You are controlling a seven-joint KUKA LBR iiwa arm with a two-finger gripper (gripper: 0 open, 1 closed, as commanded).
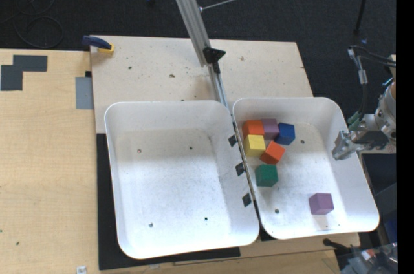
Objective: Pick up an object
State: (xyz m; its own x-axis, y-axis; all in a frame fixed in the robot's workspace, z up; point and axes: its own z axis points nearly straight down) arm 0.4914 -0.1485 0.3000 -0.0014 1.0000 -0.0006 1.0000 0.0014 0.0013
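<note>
One pincer [346, 143] at the right bin's [352, 214] right rim, six blocks inside.

Whether the pincer is spread or pressed together cannot be told. Nearest it, a purple block [321, 203] lies alone by the near right corner with bare floor around. Against the left wall cluster orange [253, 128], yellow [255, 143], pink [270, 128], blue [286, 133], red-orange [273, 152] and green [266, 175] blocks. The left bin [129, 201] sits beside on the worktop [39, 156]. No writing is readable.

One camera sits high above the surface [162, 66] and looks down at a slant, far enough back to see the left bin [116, 137] and right bin [349, 130] together.
</note>
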